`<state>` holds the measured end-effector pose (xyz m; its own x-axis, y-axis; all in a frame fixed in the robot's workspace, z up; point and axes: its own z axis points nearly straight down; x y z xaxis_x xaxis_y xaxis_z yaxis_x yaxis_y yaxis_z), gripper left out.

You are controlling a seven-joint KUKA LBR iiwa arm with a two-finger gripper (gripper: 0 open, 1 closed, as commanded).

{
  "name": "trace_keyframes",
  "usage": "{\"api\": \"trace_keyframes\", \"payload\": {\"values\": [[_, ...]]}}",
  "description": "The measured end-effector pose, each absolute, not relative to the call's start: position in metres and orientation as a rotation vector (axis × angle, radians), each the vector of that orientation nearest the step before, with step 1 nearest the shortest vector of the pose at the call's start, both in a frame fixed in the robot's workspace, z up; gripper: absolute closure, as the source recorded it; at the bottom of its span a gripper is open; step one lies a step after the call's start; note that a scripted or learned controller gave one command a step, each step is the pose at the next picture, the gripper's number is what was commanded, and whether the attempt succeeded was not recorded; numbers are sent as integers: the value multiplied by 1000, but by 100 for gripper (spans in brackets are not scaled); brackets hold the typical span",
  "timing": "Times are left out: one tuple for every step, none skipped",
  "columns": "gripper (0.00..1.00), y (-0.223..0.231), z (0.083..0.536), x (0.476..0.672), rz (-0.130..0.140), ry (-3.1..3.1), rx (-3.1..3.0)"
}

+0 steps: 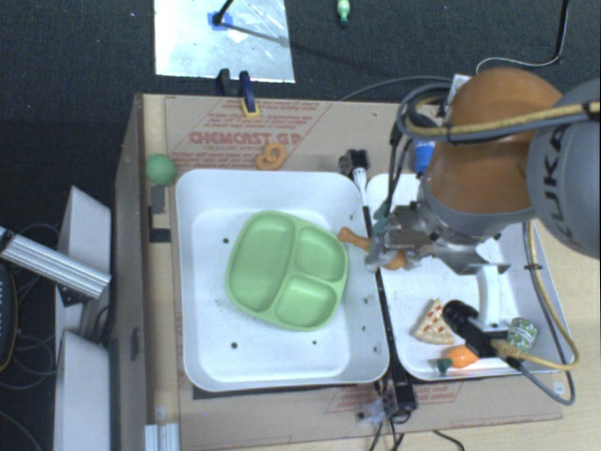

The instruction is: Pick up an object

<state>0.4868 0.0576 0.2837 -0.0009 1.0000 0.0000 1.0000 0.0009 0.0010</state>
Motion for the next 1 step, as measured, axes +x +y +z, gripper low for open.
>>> {"api": "trace_keyframes", "payload": {"values": [[100, -3, 267, 517, 0, 2220, 2220]]}}
